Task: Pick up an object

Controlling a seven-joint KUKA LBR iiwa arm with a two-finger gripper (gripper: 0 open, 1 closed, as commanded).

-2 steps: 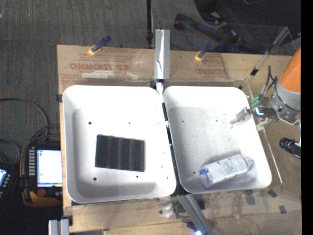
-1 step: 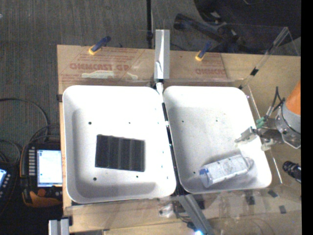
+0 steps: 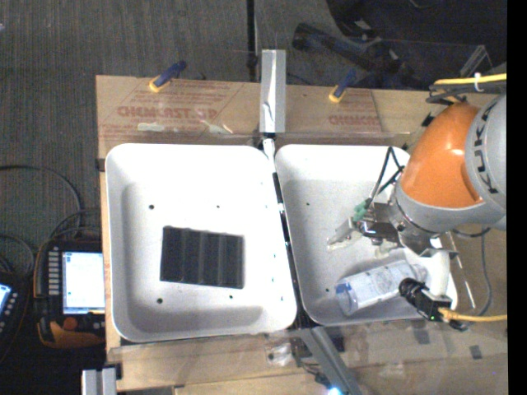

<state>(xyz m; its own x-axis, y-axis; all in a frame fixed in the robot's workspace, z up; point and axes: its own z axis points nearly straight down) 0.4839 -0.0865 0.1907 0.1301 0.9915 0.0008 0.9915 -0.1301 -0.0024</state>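
A clear plastic bottle with a blue cap lies on its side near the front wall of the right bin, cap pointing left. A flat black ribbed rectangle lies in the middle of the left bin. My gripper hangs low over the right bin's middle, just above and behind the bottle, with a small green part showing at its wrist end. The grey and orange arm covers the bin's right side. Nothing can be made out in the gripper.
A metal post stands behind the seam between the bins. Two clamps hold the cardboard sheet at the back. A yellow cable and a black connector run by the right bin's front right corner.
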